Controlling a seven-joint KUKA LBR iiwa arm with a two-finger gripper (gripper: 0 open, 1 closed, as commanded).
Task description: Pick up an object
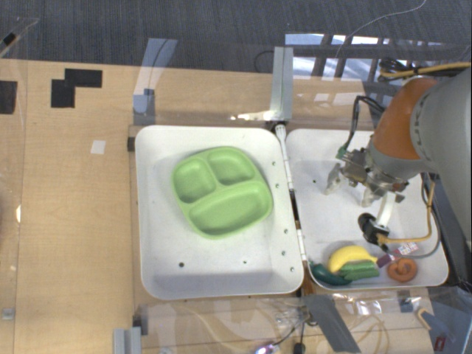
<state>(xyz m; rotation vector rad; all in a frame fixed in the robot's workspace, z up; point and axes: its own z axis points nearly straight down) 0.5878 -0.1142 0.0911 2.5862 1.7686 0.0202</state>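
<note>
Hovering over the right white bin [317, 198], two-finger gripper [352, 184] is splayed apart, grasping nothing. Yellow plastic banana [350, 257] lies in the near corner atop a green toy [346, 273]; descending there risks a glancing, wall-blocked miss.

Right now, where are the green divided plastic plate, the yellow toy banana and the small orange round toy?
green divided plastic plate [221, 190], camera view, central ridge.
yellow toy banana [349, 257], camera view, curved middle.
small orange round toy [402, 270], camera view, top face.
</note>
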